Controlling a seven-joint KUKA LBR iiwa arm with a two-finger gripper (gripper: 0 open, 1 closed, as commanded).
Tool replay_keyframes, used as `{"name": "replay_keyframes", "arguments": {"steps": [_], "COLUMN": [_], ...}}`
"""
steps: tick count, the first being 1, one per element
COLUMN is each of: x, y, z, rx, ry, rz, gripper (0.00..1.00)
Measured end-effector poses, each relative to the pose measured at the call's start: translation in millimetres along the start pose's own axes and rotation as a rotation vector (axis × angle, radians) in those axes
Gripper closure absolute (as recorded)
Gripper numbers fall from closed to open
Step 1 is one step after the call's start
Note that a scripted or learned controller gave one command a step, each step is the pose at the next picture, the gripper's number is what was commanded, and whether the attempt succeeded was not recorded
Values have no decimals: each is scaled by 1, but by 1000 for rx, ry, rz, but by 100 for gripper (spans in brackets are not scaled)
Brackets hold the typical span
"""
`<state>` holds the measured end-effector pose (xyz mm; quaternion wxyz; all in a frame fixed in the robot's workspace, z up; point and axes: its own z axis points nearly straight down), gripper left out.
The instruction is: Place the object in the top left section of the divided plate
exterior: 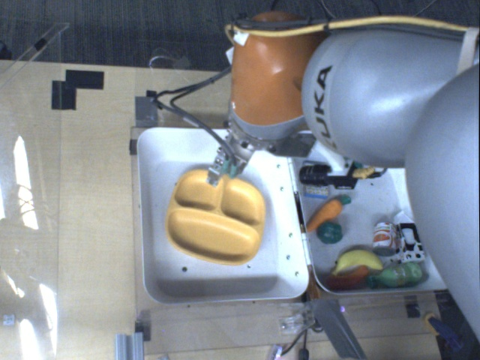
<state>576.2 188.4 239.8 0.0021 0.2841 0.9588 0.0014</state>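
Observation:
A yellow divided plate [217,220] lies in the left white bin [154,201], with two smaller sections at its far side and one long section at the front. My gripper [223,169] hangs over the plate's far edge, right at the ridge between the top left section [196,191] and the top right section [244,199]. A small teal-green bit [232,168] shows at the gripper's tip; whether it is a held thing I cannot tell. The grey arm with its orange band covers the bin's back right corner.
The right bin [375,291] holds a carrot [325,213], a dark green round piece [330,232], a banana [358,260], a red item [346,280], a green vegetable [397,275] and a small can [385,236]. Bare white floor surrounds the plate.

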Motion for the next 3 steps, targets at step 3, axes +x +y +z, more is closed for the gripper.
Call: {"name": "replay_keyframes", "arguments": {"steps": [3], "x": [100], "y": [-9], "z": [67], "rx": [0], "ry": [2], "rz": [-183], "gripper": [100]}}
